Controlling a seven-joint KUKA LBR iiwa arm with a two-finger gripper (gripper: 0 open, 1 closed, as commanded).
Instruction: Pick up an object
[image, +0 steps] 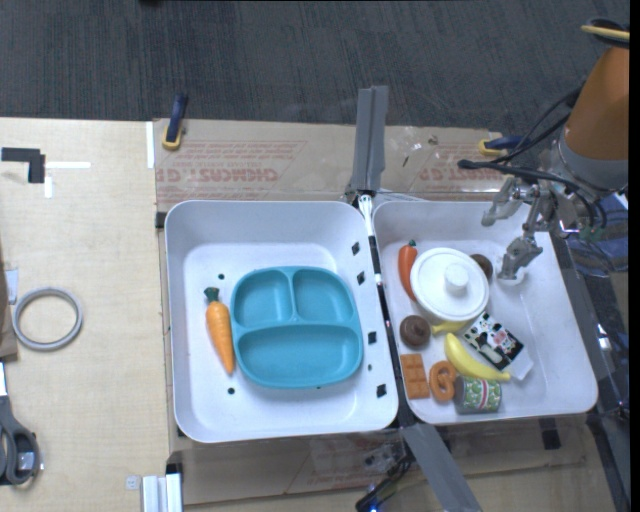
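Objects for picking lay crowded in the right bin (570, 330), all of them below and to the left of the gripper (515, 235). Nearest to it stood a white lidded pot (450, 283), just beside the lower finger, with a small brown piece (482, 265) between them. Beyond the pot, farther left, an orange-red carrot-like toy (406, 268) leaned along the bin wall. Lower down were a brown round toy (414, 330), a banana (470, 360), a black-and-white patterned block (493, 342), a waffle-like orange piece (413, 376), a small ring-shaped snack (442, 380) and a green can (478, 395).

The gripper hung over the upper right corner of this bin, its two metal fingers spread apart with nothing between them. No object lay directly under it, so my judgement is that a straight descent would close on the bare bin floor. If it moved toward the pile, the tight packing could be a problem: a finger may land on a neighbour, push the pot aside, or slip on its smooth round lid.

Far to the left of the gripper, the other bin (180, 300) held a blue divided plate (297, 327) and a carrot (220, 330) touching its edge.
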